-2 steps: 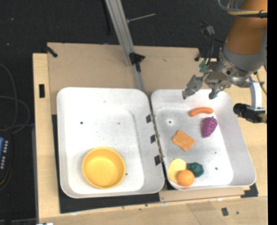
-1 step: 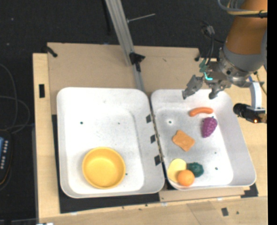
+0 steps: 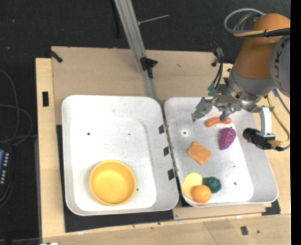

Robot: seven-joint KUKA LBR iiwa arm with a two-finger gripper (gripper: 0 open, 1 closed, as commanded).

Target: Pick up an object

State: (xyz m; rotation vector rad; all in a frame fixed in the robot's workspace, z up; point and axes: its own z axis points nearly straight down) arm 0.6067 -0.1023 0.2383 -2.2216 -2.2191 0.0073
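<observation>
gripper (image 3: 212, 111) spread, nothing between fingers, hovers over right bin (image 3: 257, 185) near its far edge. toy carrot (image 3: 217, 121) lies just below-right of fingertips, close, contact unclear; long axis runs roughly across view, left-right. purple grape bunch (image 3: 227, 137) just beyond carrot, nearer camera. judgement: carrot nearest target; small shift toward it, jaws straddling its short width.

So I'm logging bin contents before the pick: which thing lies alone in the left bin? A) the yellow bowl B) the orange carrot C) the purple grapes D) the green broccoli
A: the yellow bowl sits in the left bin near its front, while the purple grapes, the carrot and the dark green piece all lie in the right bin.
</observation>
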